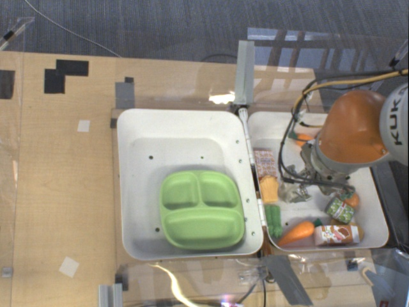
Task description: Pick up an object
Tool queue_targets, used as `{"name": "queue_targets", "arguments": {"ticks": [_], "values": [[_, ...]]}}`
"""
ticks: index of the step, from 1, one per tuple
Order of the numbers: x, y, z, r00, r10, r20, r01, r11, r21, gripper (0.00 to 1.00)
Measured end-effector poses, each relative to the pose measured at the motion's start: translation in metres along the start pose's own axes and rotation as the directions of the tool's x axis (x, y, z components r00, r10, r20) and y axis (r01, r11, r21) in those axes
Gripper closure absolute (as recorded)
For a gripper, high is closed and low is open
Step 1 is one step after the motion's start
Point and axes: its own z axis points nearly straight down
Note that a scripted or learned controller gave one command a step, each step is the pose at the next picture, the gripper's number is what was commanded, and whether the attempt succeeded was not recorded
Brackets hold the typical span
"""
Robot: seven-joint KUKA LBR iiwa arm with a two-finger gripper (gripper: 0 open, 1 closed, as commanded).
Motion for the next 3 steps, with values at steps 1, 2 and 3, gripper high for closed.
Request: {"name": "queue_targets", "arguments": {"ticks": [1,2,3], "values": [[0.018,-0.011,0.0,0.999,-0.044,0.006,0.044,0.999,-0.001,0.0],[-0.037,-0.009,0.001,0.914,-0.407,0.002,0.407,0.914,-0.001,0.0],[-0.014,-0.058,0.002,0.839,-0.544,0.0,0.544,0.839,-0.002,0.0]]}}
